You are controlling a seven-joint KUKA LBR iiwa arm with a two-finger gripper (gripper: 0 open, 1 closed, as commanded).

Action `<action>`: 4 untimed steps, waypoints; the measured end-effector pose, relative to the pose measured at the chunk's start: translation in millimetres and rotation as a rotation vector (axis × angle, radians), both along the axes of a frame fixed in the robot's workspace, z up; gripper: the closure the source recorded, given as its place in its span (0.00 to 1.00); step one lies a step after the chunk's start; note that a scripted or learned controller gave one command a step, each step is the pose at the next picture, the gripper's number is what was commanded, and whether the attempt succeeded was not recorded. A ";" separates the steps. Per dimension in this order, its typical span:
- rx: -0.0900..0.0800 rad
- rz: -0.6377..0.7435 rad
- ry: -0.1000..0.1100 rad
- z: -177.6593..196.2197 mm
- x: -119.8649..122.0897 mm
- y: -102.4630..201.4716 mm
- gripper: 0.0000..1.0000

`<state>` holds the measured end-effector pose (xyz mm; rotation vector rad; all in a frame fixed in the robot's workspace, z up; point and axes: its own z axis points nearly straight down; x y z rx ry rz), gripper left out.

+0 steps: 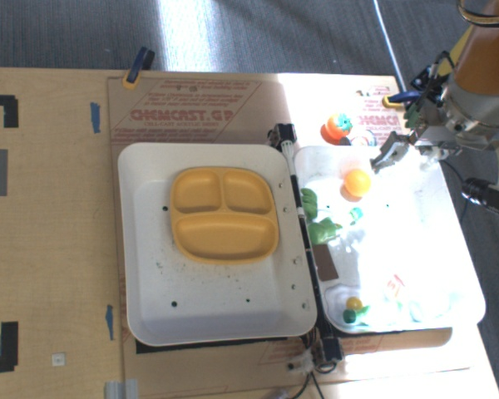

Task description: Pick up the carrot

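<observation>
1. Camera view: my gripper (pixel 388 155) hangs over the far edge of the right bin (pixel 449 223), at the end of the arm (pixel 482 65).
2. I cannot tell from here whether it is released or clenched. Nothing shows in its grasp.
3. The carrot (pixel 337 128) looks like the small orange piece with a green top. It lies on the cardboard (pixel 191 110) just beyond the bin's far rim, left of my gripper and near it but apart.
4. An orange ball (pixel 355 182) sits inside the right bin, close by. It is easy to mistake for the target.
5. The left bin (pixel 141 248) bears a yellow plate (pixel 224 213), well away from the action.
6. Step, as I judge it: approach, no grasp yet.
7. Next move calls for shifting left past the rim, lining up over the carrot, then coming down and closing. Glare washes out the right bin, so aim is risky.
</observation>
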<state>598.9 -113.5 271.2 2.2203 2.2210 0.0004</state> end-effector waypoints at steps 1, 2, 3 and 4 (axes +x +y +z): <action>0.003 -0.297 0.005 -144.5 -66.6 8.7 0.00; 0.001 -0.656 0.002 -86.8 -109.7 62.9 0.00; 0.002 -0.790 0.000 -185.2 -118.9 0.1 0.00; 0.001 -0.858 0.001 -104.8 -119.7 -80.6 0.00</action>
